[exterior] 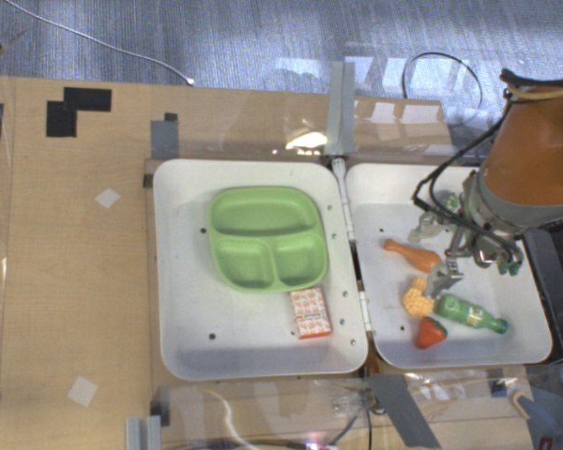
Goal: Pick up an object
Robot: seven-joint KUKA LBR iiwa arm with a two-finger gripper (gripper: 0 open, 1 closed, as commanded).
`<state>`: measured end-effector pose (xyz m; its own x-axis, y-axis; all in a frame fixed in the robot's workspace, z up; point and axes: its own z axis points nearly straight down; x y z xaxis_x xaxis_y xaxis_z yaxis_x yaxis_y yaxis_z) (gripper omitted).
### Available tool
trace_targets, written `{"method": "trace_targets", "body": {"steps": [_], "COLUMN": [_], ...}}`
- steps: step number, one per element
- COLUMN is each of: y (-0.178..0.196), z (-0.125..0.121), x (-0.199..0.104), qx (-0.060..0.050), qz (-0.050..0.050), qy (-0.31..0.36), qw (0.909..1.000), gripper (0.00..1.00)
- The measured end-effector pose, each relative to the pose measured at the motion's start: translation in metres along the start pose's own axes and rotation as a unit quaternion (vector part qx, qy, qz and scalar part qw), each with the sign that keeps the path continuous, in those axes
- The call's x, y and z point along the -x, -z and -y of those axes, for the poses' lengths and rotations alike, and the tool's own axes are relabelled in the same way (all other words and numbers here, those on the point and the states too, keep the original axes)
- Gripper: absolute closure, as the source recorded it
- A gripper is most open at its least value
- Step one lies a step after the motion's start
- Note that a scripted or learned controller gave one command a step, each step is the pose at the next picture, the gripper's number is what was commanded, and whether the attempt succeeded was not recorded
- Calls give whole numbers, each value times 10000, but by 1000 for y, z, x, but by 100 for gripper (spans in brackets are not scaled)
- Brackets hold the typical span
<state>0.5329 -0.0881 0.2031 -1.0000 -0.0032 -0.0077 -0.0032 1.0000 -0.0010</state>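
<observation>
The two white bins sit side by side; take the right bin (394, 345) as the landmark. To its left, the left bin (183, 345) bears a green divided plate (266, 237) and, just beside the plate's lower right corner, a small patterned box (310, 312).

The arm (535, 157) hangs over the right bin's far right side, and its gripper (448, 272) is low inside the bin, near the middle. I cannot tell whether its fingers are parted or closed, and nothing can be made out between them.

Four small toy foods lie in the right bin. The green bottle (469, 314) lies on its side toward the bin's lower right. The carrot (411, 253) lies in the bin's upper middle. The corn cob (417, 299), just below the gripper, looks like the likeliest target. The strawberry (430, 333) sits near the bin's front rim, touching or nearly touching the bottle.

All look like light, stiff, smooth plastic, likely to slip or roll. The corn is probably best pinched across its short width at mid-length; its bumpy surface should give some hold, though the bottle close by leaves little room.
</observation>
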Motion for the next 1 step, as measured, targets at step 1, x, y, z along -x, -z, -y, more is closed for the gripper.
{"method": "trace_targets", "body": {"steps": [1], "y": [-64], "z": [2], "x": [66], "qx": [3], "qz": [-16], "qy": [-1993], "qw": [9799], "gripper": [0]}}
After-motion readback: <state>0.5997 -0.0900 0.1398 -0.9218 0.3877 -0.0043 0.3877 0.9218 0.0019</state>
